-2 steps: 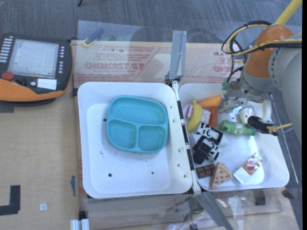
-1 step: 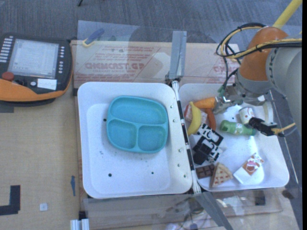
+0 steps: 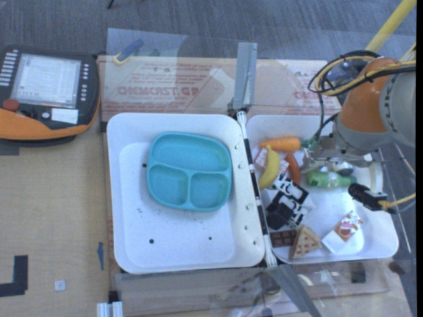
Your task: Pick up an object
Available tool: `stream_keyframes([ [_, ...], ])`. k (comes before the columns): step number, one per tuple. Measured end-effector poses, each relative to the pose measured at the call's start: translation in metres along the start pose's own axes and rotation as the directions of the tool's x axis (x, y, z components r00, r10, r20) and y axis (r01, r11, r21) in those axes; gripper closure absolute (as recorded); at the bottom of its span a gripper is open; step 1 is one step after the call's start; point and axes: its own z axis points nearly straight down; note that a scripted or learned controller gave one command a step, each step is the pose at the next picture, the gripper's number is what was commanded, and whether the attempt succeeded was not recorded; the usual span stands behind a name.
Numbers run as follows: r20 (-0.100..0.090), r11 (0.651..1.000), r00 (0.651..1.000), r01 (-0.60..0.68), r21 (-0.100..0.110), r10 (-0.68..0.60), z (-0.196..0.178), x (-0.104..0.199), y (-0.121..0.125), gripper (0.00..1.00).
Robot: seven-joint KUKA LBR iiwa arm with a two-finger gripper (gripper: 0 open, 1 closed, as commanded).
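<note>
The right bin (image 3: 386,243) holds several toy foods: an orange carrot (image 3: 280,144), a yellow banana (image 3: 269,167), a green vegetable (image 3: 328,177), a pizza slice (image 3: 305,243), a brown chocolate bar (image 3: 281,238), a white packet with a red label (image 3: 346,232) and a black-and-white patterned item (image 3: 287,200). My gripper (image 3: 324,164) hangs low over the bin's upper middle, right above the green vegetable and beside the carrot. The wrist hides its tips.
A teal divided plate (image 3: 190,171) lies in the left bin (image 3: 132,243). An orange-and-grey teach pendant (image 3: 46,94) rests on the bench at far left. A clear plastic sheet (image 3: 172,78) and a grey post (image 3: 244,74) stand behind the bins. Cables (image 3: 337,71) loop over the arm.
</note>
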Motion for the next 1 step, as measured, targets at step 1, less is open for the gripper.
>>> stream_keyframes([
  [1,-0.002,1.0,1.0,0.0,0.003,0.0,-0.0064,-0.0002,0.001,1.0],
])
